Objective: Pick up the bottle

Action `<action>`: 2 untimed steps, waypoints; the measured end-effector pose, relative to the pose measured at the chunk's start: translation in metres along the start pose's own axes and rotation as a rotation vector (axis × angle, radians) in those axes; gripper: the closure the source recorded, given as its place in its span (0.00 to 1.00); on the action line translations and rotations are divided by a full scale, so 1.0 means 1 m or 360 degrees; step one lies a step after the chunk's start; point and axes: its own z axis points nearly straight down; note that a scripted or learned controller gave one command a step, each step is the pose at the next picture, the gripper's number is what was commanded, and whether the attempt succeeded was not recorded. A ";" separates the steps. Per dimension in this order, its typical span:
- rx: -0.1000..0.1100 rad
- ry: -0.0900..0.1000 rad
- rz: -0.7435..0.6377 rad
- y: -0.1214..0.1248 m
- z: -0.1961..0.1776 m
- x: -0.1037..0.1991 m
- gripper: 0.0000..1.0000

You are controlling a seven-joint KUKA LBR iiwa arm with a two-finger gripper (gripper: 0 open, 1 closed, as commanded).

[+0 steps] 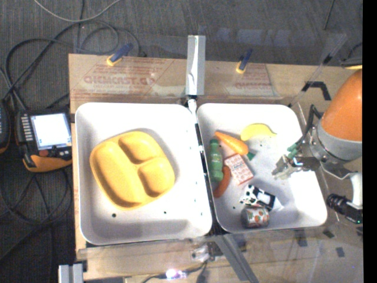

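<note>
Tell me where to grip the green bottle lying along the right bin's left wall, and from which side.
Probably straight from above, at the green bottle's upper body, fingers across its narrow width. It lies flat, lengthwise beside the right bin's wall, with the carrot over its top end and the red carton close beside it.

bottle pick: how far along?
Done: nothing visible yet. The green bottle lies at the left wall of the right bin, beside the carrot. In hand: the pincer is over the bin's right side, well apart from the bottle, with nothing seen in it. Left: reach it, grasp, lift.
</note>
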 end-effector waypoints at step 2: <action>0.0001 0.0003 -0.0004 0.001 -0.008 0.001 1.00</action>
